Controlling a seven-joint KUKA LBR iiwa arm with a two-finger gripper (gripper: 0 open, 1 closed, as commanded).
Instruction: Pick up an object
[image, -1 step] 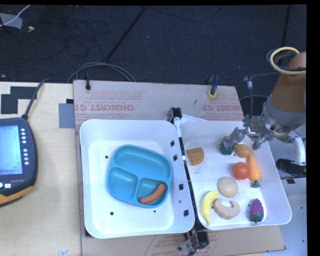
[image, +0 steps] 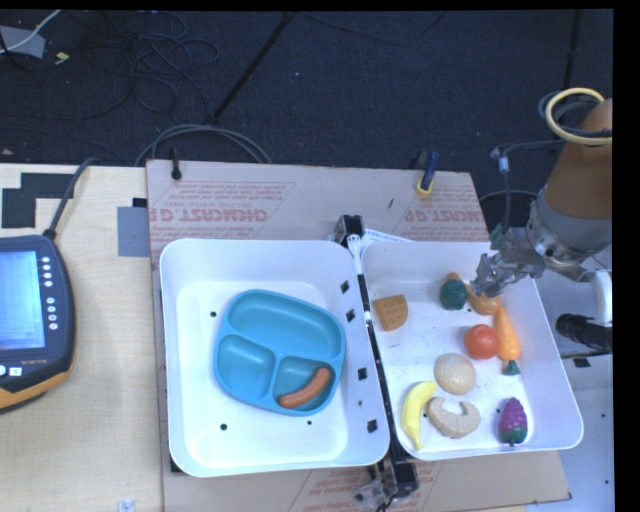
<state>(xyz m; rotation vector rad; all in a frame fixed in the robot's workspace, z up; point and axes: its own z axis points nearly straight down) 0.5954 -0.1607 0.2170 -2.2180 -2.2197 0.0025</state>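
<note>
Carrot (image: 507, 333) lies in right bin (image: 560, 400), near its right wall, orange, slanted, top end up by the gripper (image: 490, 283). Gripper sits low over the bin's upper right part, just above-left of the carrot's top end; a small orange piece (image: 481, 302) sits right under the tips, touching or nearly so, hard to say. Can't tell if gripper is open or closed, too blurred and dark.

Tomato (image: 481, 341) touches carrot's left side. Dark green round item (image: 454, 293) just left of gripper. Bread piece (image: 389, 312) near the divider. Lower down: pale round item (image: 455, 374), banana (image: 416, 412), beige curved piece (image: 455, 418), purple grapes (image: 513, 420).

Left bin (image: 190, 300) has blue divided tray (image: 262, 335), sausage (image: 306, 388) in its lower right compartment. Tablet-like pendant (image: 28, 310) far left on bench.
</note>
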